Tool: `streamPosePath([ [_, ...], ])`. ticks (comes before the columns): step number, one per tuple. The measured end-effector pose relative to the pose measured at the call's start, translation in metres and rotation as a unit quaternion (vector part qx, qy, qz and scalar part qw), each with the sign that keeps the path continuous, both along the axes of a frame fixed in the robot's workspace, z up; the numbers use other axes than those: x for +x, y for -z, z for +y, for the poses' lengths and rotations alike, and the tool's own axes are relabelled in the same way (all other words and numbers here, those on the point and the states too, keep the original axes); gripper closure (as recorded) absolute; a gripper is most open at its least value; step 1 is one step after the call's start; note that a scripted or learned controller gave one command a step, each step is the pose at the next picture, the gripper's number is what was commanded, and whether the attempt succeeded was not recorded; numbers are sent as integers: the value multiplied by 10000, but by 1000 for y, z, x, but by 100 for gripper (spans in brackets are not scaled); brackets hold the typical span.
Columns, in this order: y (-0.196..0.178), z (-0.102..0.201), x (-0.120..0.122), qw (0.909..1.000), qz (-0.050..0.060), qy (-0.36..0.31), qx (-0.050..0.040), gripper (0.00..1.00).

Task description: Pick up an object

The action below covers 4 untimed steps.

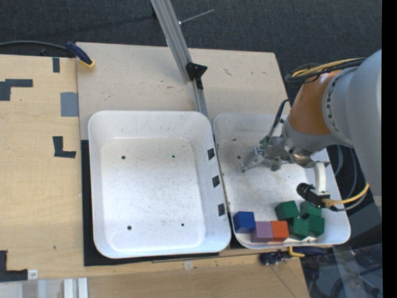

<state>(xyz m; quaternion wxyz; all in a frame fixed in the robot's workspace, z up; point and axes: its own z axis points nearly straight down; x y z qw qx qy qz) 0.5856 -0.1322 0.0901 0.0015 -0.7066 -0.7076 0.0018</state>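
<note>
My gripper (249, 161) hangs over the middle of the right bin (248, 129), its metal fingers pointing left and down toward the bin floor, with nothing between them. Along the bin's front edge lie a blue cube (244, 221), a purple block (263, 230), an orange block (280, 230) and several green blocks (301, 219). The gripper sits well behind these blocks, apart from all of them.
The left bin (152, 185) stands beside the right one. A slanted metal rail (177, 39) runs down from the top to the gap between the bins. The arm's orange band (308, 107) and cables fill the right side.
</note>
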Motion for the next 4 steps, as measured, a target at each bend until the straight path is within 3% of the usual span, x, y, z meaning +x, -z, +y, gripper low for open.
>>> streamPosePath([
  [1,-11,1,0,10000,-6,-7,6,100],
  [4,-154,9,12,10000,-49,-2,-4,100],
])
